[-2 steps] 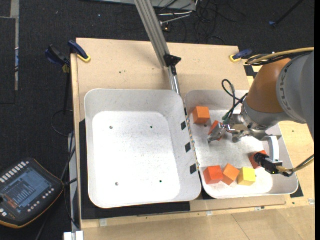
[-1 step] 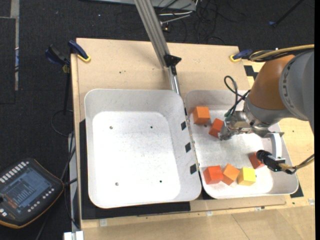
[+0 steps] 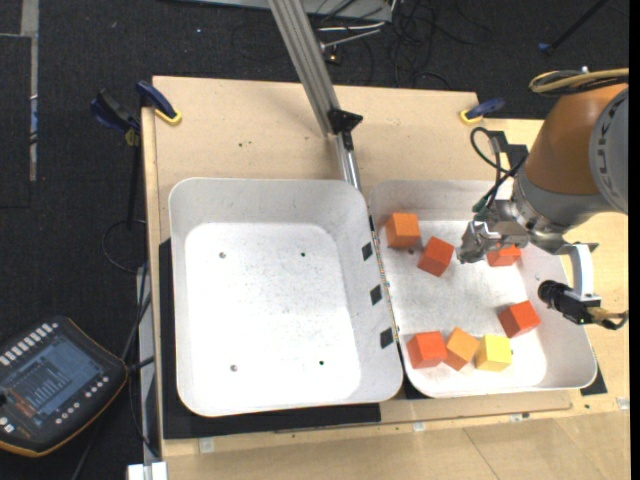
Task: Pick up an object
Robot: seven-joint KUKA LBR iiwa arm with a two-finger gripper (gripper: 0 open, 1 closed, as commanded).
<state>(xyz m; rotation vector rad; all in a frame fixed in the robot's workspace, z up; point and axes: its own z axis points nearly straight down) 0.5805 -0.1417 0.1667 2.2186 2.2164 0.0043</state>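
**Arm parked low over the right bin, red block right under the wrist**

All the blocks sit in the right bin [image 3: 560, 373]; the left bin [image 3: 200, 268] holds none of them. That's presumably the setup: one bin as source, the other as somewhere to drop things.

The gripper [image 3: 483, 245] is down low toward 1 o'clock of the right bin, and a red block [image 3: 505, 256] pokes out just beside it, at its 4 o'clock. It's touching or nearly so, but I can't tell if it's actually between the jaws, and I can't tell whether they're apart or together, because the wrist hides them. So no claiming a grab here.

Just beside the gripper at 9 o'clock sits another red block [image 3: 436, 256], tilted on the diagonal, and an orange block [image 3: 403, 230] beyond it near the bin divider. Along the near edge there's a row of three touching each other: red [image 3: 427, 349], orange [image 3: 461, 347], yellow [image 3: 494, 352]. A loner red [image 3: 519, 318] sits at their 1 o'clock.

My guess is the tight row is the harder pick, since fingers need side room, so going for a freestanding block makes sense.
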